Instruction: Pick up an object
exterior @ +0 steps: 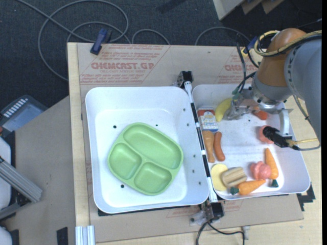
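My arm is smooth grey casing, with a rounded orange band above the wrist and dark cables looping beside it.

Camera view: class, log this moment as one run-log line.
gripper low in right bin | beside banana | grasp unconfirmed | green tray in left bin

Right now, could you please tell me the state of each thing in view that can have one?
Gripper: low in the right bin, beside the banana; fingers too blurred to judge.
Green tray: flat in the left bin, compartments bare.
Banana: lying at the right bin's far end.
Sausage: lying flat beside the divider.
Carrot: lying in the right bin, apart from the gripper.
Left bin: holds the tray.
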Motion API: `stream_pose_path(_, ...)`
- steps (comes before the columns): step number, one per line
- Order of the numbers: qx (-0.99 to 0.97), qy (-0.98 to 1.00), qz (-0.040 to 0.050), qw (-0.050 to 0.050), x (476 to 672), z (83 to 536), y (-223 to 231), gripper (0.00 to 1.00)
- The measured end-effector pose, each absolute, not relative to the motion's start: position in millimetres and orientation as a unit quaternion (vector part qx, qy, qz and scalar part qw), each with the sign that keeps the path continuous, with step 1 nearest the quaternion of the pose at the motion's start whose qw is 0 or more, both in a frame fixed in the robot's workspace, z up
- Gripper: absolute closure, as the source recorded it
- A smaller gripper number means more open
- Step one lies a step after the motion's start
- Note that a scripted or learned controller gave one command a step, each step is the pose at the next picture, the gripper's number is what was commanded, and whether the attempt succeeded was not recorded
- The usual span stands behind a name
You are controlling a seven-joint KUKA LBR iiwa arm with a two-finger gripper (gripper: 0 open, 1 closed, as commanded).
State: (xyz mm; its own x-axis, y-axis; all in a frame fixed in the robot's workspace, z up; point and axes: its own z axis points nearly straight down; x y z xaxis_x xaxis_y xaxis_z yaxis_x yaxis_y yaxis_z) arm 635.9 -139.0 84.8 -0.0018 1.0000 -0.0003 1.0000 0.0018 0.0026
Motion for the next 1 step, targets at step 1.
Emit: stream_pose_path(1, 0.707, 0.707, 0.0002, 0.002, 648.5, 114.0, -199.9, 1.0)
